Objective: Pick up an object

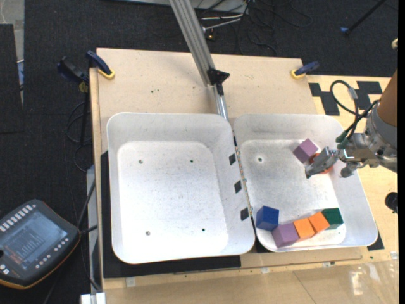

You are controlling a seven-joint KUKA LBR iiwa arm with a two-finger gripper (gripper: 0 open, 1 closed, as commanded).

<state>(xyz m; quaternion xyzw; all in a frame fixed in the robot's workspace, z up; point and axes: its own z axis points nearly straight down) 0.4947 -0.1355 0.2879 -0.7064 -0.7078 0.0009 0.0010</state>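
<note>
Nearest the camera, a blue cube [267,217], purple cube [285,234], orange cube [304,227] and green cube [332,218] line the right bin's [361,192] front edge. My end effector [321,163], whose grip I cannot tell, hovers beside another purple block [306,149]: light, rigid, best pinched across flat faces.

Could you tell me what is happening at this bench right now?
The grey arm reaches in from the right, its gripper low over the right white bin, beside a small purple cube and a reddish piece. Along the bin's near edge sit a blue cube, another purple cube, an orange cube and a green cube. Nothing is visibly held.
</note>
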